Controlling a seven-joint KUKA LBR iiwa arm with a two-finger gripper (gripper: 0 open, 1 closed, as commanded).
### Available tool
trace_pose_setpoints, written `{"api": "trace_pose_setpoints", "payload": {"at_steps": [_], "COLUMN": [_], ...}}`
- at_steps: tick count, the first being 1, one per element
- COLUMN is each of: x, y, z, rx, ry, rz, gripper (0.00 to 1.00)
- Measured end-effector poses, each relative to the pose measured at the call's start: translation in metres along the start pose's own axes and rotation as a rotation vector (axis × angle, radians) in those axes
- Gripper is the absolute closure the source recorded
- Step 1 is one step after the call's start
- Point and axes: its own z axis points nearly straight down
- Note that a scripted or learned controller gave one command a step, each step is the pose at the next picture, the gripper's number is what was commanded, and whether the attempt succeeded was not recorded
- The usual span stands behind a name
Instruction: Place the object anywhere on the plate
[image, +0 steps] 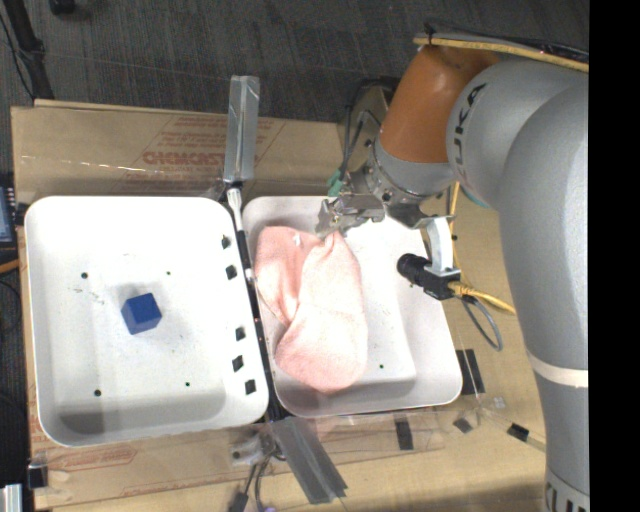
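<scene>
The pincer (335, 222) sits at the far edge of the right bin (425, 330), its fingers pinching the top corner of a pink cloth (315, 305) that sprawls across that bin's floor. In the left bin (60, 300), 1 small blue cube (142, 312) rests alone.

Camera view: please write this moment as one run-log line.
gripper: over pink cloth top edge | cloth: right bin | blue cube: left bin
</scene>
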Motion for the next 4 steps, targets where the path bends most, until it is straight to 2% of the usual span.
{"api": "trace_pose_setpoints", "payload": {"at_steps": [3,4], "x": [0.152,0.205], "y": [-0.017,-0.035], "z": [-0.006,-0.011], "rx": [0.002,0.003], "ry": [-0.001,0.000], "rz": [-1.218,-1.494], "gripper": [1.00,1.00]}}
